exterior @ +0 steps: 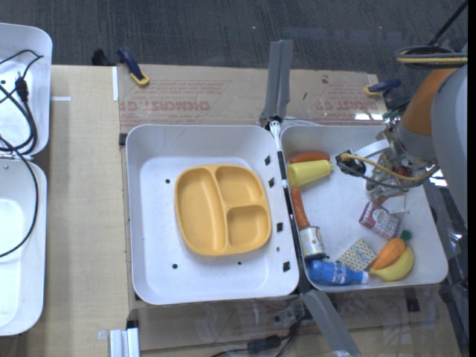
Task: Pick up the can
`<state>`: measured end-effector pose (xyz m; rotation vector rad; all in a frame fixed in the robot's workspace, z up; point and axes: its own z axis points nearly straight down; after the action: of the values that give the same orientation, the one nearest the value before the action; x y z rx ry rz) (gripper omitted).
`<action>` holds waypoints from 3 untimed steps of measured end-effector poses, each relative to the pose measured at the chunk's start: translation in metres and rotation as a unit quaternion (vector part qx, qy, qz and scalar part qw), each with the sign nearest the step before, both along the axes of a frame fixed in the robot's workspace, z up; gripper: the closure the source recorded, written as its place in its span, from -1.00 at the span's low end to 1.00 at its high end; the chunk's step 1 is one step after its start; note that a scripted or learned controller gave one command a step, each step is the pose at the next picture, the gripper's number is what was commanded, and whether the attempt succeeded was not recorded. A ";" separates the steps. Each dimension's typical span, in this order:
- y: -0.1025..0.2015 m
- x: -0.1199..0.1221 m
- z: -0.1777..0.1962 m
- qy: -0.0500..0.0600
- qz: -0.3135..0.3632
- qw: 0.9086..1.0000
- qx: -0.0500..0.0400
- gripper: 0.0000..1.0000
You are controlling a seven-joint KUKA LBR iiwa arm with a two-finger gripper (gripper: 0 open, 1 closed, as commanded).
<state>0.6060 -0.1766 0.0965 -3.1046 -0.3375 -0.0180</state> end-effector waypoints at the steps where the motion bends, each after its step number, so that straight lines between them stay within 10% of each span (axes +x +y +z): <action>1: 0.045 -0.042 -0.005 0.006 0.059 0.998 -0.009 -1.00; 3: 0.057 0.044 -0.005 0.006 -0.006 1.000 -0.010 -1.00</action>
<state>0.6497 -0.1191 0.0911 -3.1249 -0.3197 0.0039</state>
